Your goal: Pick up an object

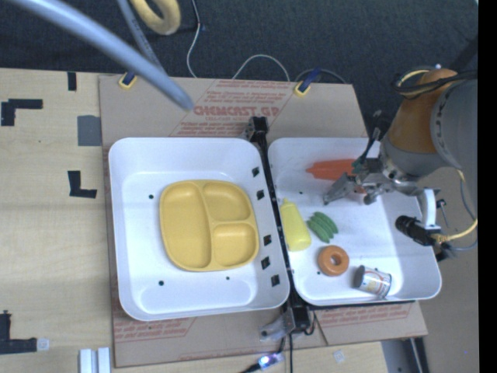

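In the right bin [411, 286] lie an orange carrot-like piece [330, 169], a yellow block [294, 225], a green ridged piece [322, 225], an orange ring [334, 260] and a small can [373, 280]. My gripper [349, 189] hangs over the bin's upper middle, just below and right of the carrot piece. Its dark fingers [335, 192] are spread, with nothing between them. The grey arm with its orange band [415, 123] comes in from the right.
The left bin [132, 208] holds a yellow divided plate [208, 224]. Both bins sit on a cardboard sheet [233, 103]. A grey pole [93, 33] crosses the upper left, with a yellow looped thing [155, 2] near the top edge.
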Robot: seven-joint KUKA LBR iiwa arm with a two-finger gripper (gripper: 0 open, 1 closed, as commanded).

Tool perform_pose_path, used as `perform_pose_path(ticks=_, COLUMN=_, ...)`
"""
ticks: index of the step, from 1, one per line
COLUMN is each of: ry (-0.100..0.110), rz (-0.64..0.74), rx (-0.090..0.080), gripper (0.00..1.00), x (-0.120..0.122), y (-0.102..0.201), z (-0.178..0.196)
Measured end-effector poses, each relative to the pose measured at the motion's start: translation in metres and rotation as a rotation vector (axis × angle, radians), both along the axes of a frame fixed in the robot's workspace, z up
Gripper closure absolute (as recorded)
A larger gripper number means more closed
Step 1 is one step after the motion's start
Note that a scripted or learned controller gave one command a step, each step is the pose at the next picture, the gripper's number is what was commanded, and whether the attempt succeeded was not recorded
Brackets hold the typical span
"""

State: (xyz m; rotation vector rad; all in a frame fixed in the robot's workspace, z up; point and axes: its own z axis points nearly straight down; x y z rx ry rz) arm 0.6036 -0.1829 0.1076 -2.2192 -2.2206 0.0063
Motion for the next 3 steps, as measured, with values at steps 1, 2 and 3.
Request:
perform_pose_path(ticks=1, ry=-0.002, rz=0.002, rx=0.001, gripper=1.0, x=0.001, y=0.001, z=0.012)
perform_pose_path(ticks=2, ry=-0.008, rz=0.002, rx=0.001, gripper=1.0, x=0.008, y=0.011, z=0.064)
perform_pose_path(ticks=3, ry=-0.01, rz=0.002, rx=0.0, gripper=1.0, x=0.016, y=0.012, z=0.126)
